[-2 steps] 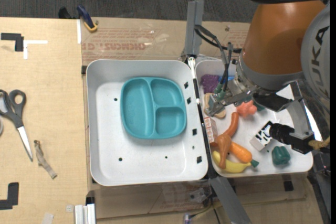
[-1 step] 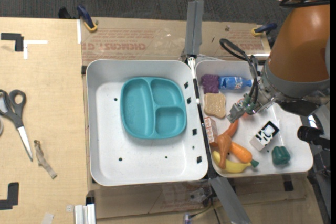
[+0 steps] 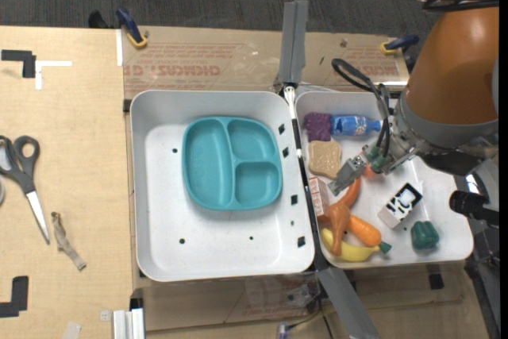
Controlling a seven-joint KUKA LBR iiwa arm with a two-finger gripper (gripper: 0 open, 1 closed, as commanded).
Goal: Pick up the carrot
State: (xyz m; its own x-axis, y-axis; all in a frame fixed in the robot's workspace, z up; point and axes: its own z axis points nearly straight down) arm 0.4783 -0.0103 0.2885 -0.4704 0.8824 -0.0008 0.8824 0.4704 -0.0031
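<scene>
Approach step, I'd say: two-finger gripper point(image 3: 350, 175) is low in the right white bin point(image 3: 452, 250), tips w/ a small gap, clamped on nothing. Orange plastic carrot point(image 3: 366, 231) lies nr the front edge, beside the yellow banana point(image 3: 349, 251). Next: shift frontward, straddle carrot, close.

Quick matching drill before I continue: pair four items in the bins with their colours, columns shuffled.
Things:
1. divided plate
2. carrot
3. banana
4. grapes

Colours:
A. yellow
B. purple
C. teal
D. orange

Pairs: 1-C, 2-D, 3-A, 4-B.

The plate lies in the left bin; the other three lie in the right bin, where the gripper reaches in.
</scene>
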